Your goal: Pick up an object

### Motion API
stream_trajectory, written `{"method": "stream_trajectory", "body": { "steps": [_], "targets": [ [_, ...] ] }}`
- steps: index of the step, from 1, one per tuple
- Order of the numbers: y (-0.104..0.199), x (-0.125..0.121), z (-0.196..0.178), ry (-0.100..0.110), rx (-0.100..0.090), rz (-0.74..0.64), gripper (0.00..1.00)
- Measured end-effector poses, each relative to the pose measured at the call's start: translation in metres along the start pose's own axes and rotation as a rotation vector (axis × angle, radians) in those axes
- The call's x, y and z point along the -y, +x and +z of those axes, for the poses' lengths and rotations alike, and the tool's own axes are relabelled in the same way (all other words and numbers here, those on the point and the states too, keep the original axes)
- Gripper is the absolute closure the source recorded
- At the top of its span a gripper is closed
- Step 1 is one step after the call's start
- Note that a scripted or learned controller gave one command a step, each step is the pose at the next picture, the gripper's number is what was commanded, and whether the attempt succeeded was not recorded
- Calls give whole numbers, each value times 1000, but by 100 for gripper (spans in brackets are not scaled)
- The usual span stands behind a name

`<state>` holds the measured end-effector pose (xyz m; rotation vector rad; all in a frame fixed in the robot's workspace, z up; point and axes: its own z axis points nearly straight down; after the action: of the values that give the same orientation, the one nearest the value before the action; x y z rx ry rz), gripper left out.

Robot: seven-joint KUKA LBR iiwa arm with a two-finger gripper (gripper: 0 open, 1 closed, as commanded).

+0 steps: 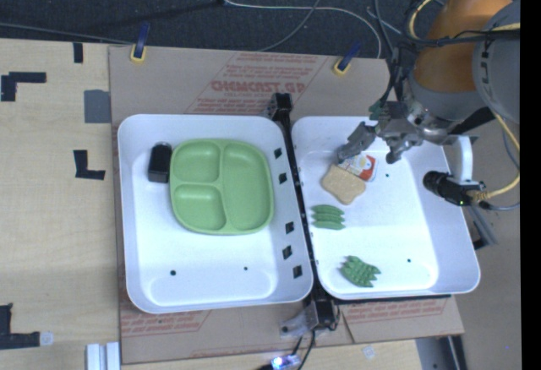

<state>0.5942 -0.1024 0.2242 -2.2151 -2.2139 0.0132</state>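
In the right bin (423, 233) lie a tan toast-like slice (342, 184), a small red and white piece (363, 165) beside it, a green pea pod (328, 217) and a bigger leafy green piece (360, 272) near the front. My gripper (374, 148) hangs over the back of this bin with its two dark fingers spread apart, open. One finger (355, 144) is just above the tan slice and the red and white piece. Nothing sits between the fingers.
The left bin (144, 258) holds a green divided plate (222, 187) and a small black block (159, 162) at its left. A black divider with clips runs between the bins. Cables trail across the dark surface behind. A black fitting (445, 185) sticks out at the right bin's edge.
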Motion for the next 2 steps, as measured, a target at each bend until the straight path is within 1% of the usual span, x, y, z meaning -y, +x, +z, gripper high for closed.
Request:
{"method": "stream_trajectory", "body": {
  "steps": [1, 2],
  "targets": [
    [0, -2, -6, -11, 1, -2, 0],
    [-8, -8, 46, -6, 2, -1, 0]
  ]
}}
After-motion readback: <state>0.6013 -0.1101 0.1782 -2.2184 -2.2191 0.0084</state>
